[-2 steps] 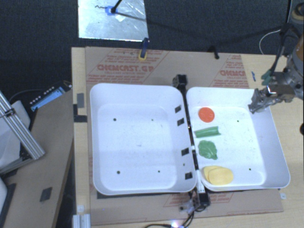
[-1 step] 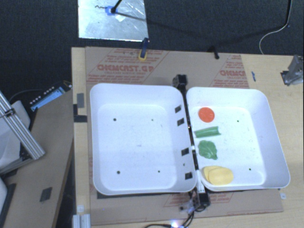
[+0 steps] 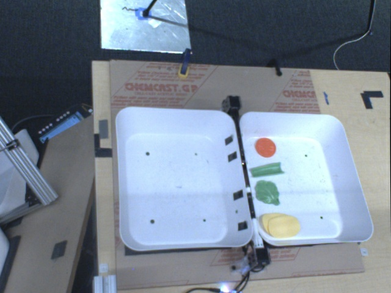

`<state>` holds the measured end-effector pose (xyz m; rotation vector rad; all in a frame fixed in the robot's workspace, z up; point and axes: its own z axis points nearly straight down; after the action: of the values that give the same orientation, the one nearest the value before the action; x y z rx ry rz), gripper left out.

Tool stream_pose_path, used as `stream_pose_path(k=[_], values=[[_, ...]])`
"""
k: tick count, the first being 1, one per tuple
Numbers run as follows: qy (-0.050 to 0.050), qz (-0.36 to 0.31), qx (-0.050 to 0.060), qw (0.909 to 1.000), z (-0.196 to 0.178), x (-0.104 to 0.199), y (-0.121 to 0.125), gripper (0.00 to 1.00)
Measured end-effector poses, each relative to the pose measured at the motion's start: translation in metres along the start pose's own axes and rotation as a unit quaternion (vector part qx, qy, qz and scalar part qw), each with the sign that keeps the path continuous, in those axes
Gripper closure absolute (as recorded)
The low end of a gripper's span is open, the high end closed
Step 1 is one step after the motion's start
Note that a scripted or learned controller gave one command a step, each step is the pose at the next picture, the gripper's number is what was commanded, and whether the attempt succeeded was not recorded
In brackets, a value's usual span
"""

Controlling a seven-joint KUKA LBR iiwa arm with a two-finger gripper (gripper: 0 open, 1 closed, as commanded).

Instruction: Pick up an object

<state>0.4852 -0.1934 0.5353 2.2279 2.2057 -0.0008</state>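
Note:
The right bin (image 3: 342,163) holds several small objects along its left side. An orange-red round piece (image 3: 265,146) lies nearest the back. Below it is a green elongated piece (image 3: 267,170), then a green leafy lump (image 3: 267,191). A yellow rounded object (image 3: 281,225) rests in the bin's front left corner.
The left bin (image 3: 177,182) sits beside the right one, joined by a dark divider with clips (image 3: 239,163). Both rest on a cardboard sheet (image 3: 159,87) on the bench. A shiny metal plate (image 3: 145,16) lies at the back, and an aluminium frame (image 3: 24,170) stands at far left.

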Motion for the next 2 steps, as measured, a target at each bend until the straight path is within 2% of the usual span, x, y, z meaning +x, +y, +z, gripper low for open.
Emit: stream_pose_path(k=[1, 2], values=[[0.005, -0.010, 0.009, 0.9999, 0.168, 0.087, -0.001, 1.00], [0.001, -0.009, -0.008, 0.9999, 0.013, 0.112, 0.001, 1.00]])
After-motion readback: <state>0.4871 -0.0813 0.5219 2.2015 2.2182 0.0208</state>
